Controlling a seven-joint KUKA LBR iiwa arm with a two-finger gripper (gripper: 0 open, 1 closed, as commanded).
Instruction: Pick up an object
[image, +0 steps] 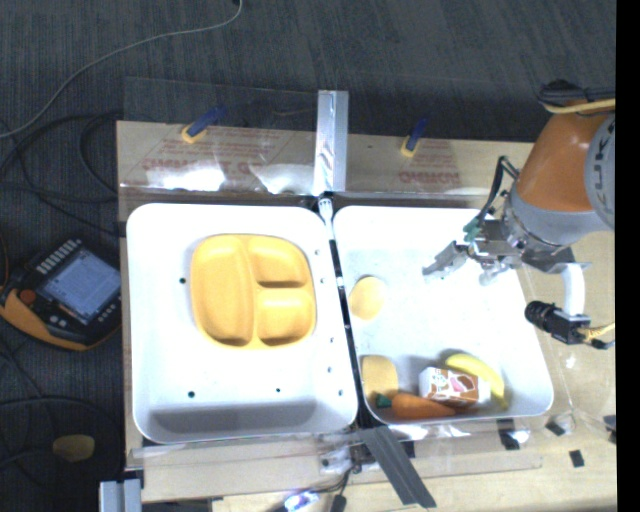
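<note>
Objects for picking lay in the right bin (440, 230), mostly along its near edge. A carrot (420, 406) — orange, slim, tapered — lay with its long axis parallel to that edge, thick end towards the near-left corner, tip towards the right. Just behind it a small carton (452, 385), white with red print, rested at a slight tilt, touching a yellow banana (480, 374) that curved towards the near-right corner. A pale round piece (378, 374) sat at the near-left corner, another (366, 297) by the left wall. The left bin (160, 300) carried a yellow divided tray (252, 290). The gripper (462, 262) hovered over the right bin's far half — fingers spread, holding nothing.
</note>
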